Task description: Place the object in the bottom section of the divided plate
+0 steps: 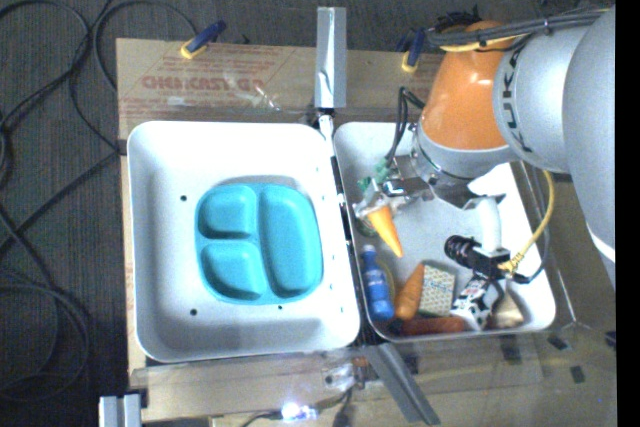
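A: Where is the tool [383,198] sitting at this moment?

B: It is hanging low over the upper left part of the right white bin [535,310], just above an orange cone-shaped toy carrot [384,226]. The carrot's wide end is lying under the tool and its tip is pointing down toward the bin's middle. Whether the tool is grasping it or standing released, I cannot tell; the grey and orange arm [520,105] is covering that spot.

A: And the target?

B: The blue divided plastic plate [261,241] is lying in the middle of the left white bin [160,215], well apart from the carrot, with the two bins' raised rims between them. I am reading the lower left compartment as the bottom section, though that is a judgement.

A: Any crowding?

B: The carrot is resting near the bin's left wall, with a blue bottle [375,281] just below it and a heap of small toys along the lower edge. So room is looking tight sideways; a straight lift would probably be the cleanest way out, then a crossing over the rims. The plate is lying with bare bin floor all around it.
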Action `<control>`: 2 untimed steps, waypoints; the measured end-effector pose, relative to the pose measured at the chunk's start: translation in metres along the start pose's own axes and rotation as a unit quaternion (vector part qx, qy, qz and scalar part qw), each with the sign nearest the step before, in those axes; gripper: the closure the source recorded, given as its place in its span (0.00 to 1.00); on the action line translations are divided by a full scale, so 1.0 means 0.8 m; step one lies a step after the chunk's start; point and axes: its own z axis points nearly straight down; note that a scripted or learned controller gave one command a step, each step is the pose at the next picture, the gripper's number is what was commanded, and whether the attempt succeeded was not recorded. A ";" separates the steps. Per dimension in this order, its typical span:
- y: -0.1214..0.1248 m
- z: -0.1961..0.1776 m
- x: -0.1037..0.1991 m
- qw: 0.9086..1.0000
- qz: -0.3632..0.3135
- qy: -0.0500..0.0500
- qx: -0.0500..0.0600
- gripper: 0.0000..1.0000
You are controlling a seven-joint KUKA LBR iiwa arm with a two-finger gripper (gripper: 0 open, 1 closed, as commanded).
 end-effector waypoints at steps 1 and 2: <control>-0.013 -0.059 0.111 1.000 -0.025 0.000 -0.001 1.00; -0.013 -0.059 0.111 1.000 -0.025 0.000 0.000 0.00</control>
